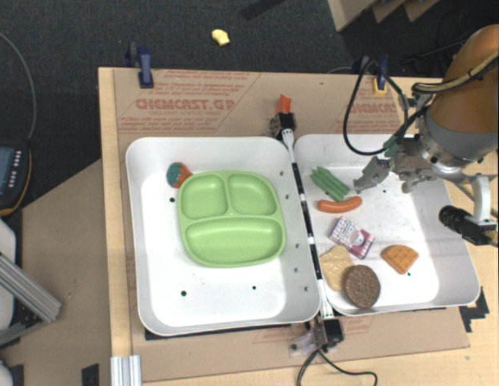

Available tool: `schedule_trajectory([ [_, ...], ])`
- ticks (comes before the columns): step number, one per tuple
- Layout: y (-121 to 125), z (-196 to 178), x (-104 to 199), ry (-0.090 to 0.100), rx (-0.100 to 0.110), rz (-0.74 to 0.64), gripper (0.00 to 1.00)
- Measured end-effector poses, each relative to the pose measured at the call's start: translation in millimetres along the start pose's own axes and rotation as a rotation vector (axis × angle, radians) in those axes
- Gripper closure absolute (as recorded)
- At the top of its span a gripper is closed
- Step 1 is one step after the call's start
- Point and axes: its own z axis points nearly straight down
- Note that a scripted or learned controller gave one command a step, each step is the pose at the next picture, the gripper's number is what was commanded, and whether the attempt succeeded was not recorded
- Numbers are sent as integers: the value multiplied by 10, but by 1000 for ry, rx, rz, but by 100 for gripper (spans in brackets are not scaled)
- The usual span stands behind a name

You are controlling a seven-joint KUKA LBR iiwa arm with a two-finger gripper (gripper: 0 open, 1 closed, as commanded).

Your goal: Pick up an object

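Camera view. My gripper [386, 174], right of centre, hangs over the right bin [443, 292]; fingers spread, nothing between them. Candidates, all in that bin: green pod [330, 183] and sausage [339, 204] just left of my fingers; pink packet [350, 237]; waffle piece [400, 258]; brown cookie [362, 285]. Left bin [153, 240]: green divided plate [231, 218], small ball [179, 174]. I judge the sausage nearest, hence the likely pick.
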Motion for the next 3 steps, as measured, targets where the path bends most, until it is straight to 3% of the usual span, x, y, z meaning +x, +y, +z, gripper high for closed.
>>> schedule_trajectory([
  [1,648,1301,-102,-1,-6,-1,0],
  [2,663,1098,-107,-2,-15,0,100],
  [3,324,194,591,1,-7,-6,100],
])
